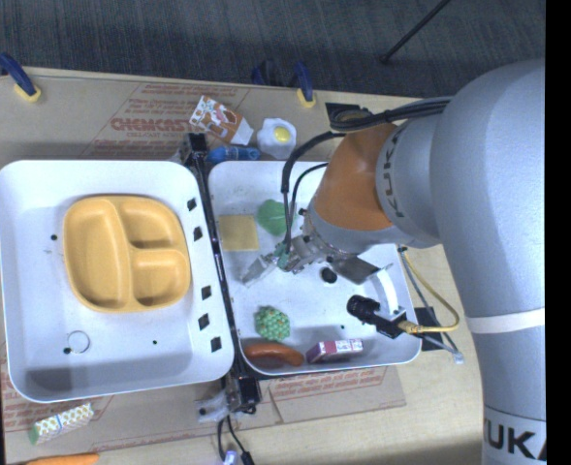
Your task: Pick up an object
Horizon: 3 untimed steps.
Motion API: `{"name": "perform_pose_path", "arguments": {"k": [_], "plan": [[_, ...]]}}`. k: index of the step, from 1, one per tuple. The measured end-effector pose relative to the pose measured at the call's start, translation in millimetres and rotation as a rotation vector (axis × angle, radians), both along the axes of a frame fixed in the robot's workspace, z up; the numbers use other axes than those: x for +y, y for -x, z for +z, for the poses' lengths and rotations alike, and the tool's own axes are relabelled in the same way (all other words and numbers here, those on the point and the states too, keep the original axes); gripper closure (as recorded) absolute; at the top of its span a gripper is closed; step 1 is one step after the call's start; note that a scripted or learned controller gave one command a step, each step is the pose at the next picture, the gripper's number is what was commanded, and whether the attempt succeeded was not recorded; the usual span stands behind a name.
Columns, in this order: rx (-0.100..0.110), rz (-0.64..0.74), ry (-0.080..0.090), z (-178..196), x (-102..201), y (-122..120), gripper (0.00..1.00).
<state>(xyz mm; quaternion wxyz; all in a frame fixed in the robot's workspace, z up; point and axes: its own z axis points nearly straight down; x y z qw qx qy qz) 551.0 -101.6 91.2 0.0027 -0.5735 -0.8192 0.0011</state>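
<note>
"KUKA" on the arm [503, 260]; cardboard [159, 124] print seems "CHEMCAST".

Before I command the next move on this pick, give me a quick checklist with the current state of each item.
1. Gripper is over the right bin: ok.
2. Object held between the gripper's tips: cannot tell.
3. Nearby targets present, yellow block and green piece: ok.
4. Green ball, sausage and small box lie apart from the gripper: ok.
5. Yellow tray sits in the left bin, out of the way: ok.
</note>
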Motion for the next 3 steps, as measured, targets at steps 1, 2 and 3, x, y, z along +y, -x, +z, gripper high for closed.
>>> {"name": "perform_pose_path", "arguments": {"k": [1,2,3], "plan": [[-0.005,0.317,0.001,1,-13,-57,0.0],[0.0,-0.014,0.0,0,-21,25,0.0],[-0.006,0.162,0.002,1,-87,17,0.0]]}}
